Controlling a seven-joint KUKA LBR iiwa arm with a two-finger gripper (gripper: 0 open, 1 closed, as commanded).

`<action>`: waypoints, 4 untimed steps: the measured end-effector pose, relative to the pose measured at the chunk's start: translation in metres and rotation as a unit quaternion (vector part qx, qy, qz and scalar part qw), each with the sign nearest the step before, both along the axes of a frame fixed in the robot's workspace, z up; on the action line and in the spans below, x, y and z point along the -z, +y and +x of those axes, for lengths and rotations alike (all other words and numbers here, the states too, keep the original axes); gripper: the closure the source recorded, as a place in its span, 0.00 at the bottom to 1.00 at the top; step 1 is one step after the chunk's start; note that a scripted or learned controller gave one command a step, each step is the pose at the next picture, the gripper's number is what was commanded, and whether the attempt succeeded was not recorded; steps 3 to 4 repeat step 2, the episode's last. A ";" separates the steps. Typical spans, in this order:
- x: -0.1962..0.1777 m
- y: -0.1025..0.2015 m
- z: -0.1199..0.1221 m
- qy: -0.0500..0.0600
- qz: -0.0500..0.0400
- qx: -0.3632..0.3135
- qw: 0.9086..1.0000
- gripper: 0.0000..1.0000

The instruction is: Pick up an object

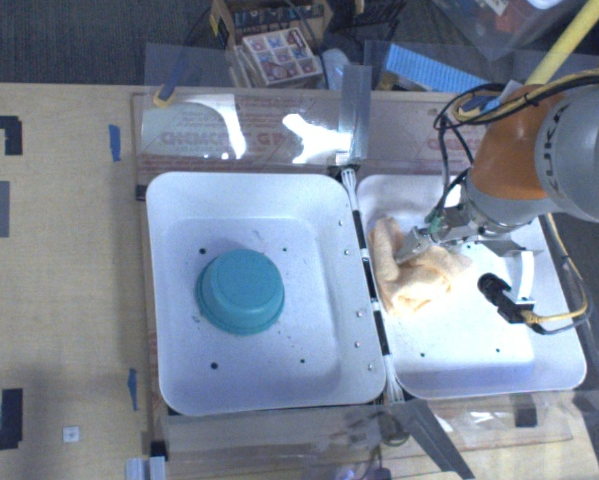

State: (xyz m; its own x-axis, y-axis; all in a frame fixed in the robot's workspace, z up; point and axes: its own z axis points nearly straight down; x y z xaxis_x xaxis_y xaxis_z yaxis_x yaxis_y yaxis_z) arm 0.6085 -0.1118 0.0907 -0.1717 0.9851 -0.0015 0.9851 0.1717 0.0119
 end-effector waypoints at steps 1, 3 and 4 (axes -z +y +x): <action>-0.011 -0.003 0.001 -0.003 0.000 0.003 1.000 1.00; -0.158 0.046 0.013 0.005 -0.001 0.011 1.000 1.00; -0.158 0.046 0.013 0.005 -0.001 0.011 1.000 1.00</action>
